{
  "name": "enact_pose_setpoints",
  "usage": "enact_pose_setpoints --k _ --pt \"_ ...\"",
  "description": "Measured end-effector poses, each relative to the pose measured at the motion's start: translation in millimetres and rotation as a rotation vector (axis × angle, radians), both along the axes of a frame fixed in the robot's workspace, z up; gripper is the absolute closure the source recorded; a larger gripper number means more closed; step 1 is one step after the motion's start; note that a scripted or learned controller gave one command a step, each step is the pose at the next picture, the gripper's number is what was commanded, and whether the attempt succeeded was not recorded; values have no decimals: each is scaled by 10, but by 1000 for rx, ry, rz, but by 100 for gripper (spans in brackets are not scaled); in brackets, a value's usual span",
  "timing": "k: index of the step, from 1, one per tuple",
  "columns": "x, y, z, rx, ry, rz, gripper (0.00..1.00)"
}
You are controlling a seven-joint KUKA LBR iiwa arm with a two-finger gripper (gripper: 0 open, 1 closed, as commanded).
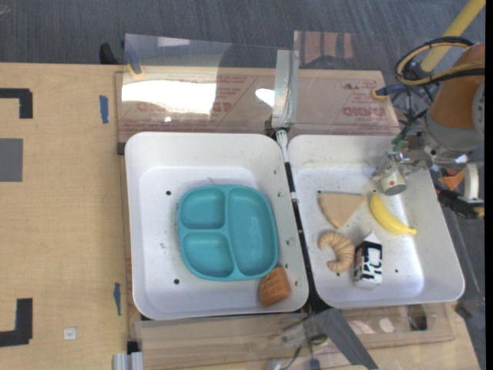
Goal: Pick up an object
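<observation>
Two shallow white bins sit on a plywood bench; the gripper (390, 177) hovers over the right bin (443, 280), just above a smooth yellow banana (390, 216). Nothing is grasped, so the pick looks barely begun. Next comes a descent. Nearby lie a flaky croissant (337, 250) and a tan wedge (342, 206). A glossy teal divided plate (228, 232) fills the left bin.
</observation>
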State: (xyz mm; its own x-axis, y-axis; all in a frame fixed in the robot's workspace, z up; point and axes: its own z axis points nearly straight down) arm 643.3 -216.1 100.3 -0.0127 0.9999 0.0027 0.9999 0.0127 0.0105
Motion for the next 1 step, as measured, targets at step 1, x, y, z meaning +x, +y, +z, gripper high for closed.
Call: enact_pose_setpoints --k 1 --pt "-374 739 1159 -3 -6 -4 100"
